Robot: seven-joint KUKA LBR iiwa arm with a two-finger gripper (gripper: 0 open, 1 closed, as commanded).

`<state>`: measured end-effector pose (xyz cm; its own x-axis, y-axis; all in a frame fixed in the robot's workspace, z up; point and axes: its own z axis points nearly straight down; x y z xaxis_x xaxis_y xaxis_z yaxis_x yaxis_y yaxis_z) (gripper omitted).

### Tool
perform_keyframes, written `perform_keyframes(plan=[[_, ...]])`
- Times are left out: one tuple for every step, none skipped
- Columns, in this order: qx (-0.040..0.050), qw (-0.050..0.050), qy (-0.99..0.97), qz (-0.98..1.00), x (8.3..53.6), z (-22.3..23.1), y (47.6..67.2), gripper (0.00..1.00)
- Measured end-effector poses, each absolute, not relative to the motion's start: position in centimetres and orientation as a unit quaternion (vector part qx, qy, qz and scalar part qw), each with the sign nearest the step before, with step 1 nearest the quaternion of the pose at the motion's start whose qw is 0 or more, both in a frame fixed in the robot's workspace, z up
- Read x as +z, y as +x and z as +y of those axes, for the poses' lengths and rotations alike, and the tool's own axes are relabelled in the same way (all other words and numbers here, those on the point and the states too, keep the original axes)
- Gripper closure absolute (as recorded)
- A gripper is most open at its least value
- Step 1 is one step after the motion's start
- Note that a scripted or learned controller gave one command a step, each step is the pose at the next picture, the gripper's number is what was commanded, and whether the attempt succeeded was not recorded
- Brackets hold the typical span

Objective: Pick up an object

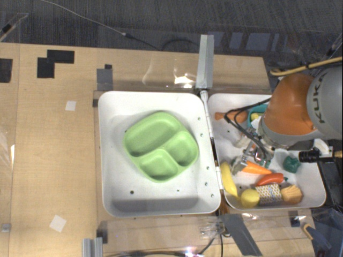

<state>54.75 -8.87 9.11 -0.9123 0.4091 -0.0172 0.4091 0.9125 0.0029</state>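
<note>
My gripper (pixel 251 155) hangs low in the right bin (pixel 273 205), beneath the arm's orange band (pixel 289 107). It is right above the left end of an orange carrot (pixel 258 169). Whether it touches the carrot is hidden by the metal wrist parts. Around it lie a yellow banana (pixel 229 180), a yellow lemon (pixel 249 197), a red pepper (pixel 269 179), a striped block (pixel 269 193), a brown bread piece (pixel 292 194) and a small green block (pixel 291 164). I see nothing clearly held.
The left bin (pixel 155 205) bears a green divided plate (pixel 161 146), lying tilted. A metal post (pixel 204 63) stands behind the wall between the bins. Near the right bin's back, a teal and an orange item (pixel 252 111) are partly covered by the arm.
</note>
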Motion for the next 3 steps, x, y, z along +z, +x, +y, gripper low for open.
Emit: perform_keyframes(plan=[[0.0003,0.018,0.206,0.978,10.5,-8.8,55.3,1.0],[0.0023,0.009,0.184,0.983,25.6,-3.2,59.0,1.0],[0.0017,0.005,0.138,0.99,24.9,1.1,62.4,1.0]])
